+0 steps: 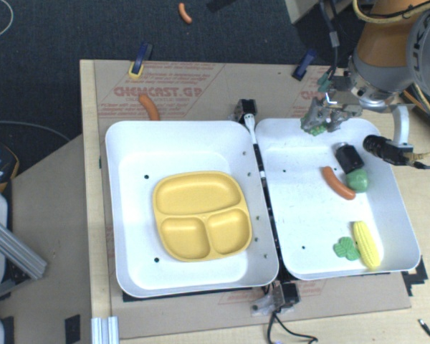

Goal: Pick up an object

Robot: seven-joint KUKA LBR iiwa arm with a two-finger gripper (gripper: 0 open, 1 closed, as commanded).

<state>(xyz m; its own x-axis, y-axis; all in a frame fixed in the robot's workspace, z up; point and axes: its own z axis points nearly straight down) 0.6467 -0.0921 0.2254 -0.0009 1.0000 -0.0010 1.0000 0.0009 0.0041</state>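
You are looking down at a bench with two shallow white bins side by side. Nearest you, at the front edge, a small black clip (285,293) sits where the bins meet.

In the left bin (122,192) lies a yellow plate (201,214) with three compartments, one large at the back and two smaller in front. It sits near the middle of the bin.

In the right bin (301,213), start at the front right corner: a corn cob (367,244) lies lengthwise, with a green leafy piece (346,249) touching its left side. Farther back, a hot dog (337,183) lies at a slant, and just beside its right end is a green ball (357,181). A black block (347,155) touches the ball from behind.

At the far edge of the right bin the gripper (321,122) hangs over the rim, with something small and green (316,129) at its tips. You cannot tell from this blur whether that piece is actually between the fingers. The grey arm (390,41) with its orange band rises behind it to the right.

Beyond the left bin, a second hot dog (150,107) lies on the cardboard. A blue and yellow clamp (138,61) grips the far edge. Farthest off, a third hot dog (184,12) lies on the dark floor.
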